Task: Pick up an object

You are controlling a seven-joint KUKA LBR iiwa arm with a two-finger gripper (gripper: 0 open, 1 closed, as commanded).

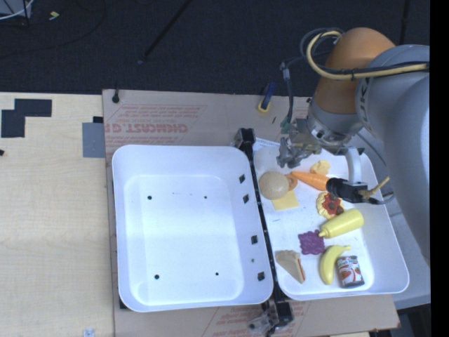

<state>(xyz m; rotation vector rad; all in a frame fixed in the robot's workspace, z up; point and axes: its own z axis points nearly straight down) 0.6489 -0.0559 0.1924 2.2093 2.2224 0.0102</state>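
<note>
Hovering tool (289, 161), finger state impossible to tell, above right bin (393, 272) at centre-right of frame; aiming squarely over beige round object (273, 184) just below, avoiding neighbouring carrot (312, 180).

Toy foods scattered in the right bin (393, 272)

A tan bun (273, 184) touches a cheese slice (285, 201); carrot (310, 180), yellow bottle (342, 224), banana (329, 263), can (349, 271), purple piece (311, 243) and sandwich wedge (291, 265) lie nearby.

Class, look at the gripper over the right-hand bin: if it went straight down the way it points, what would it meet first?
Probably the bare floor of the right bin near its far-left corner; the gripper hangs just beyond the tan ball and the carrot. Depth is unclear.
</note>
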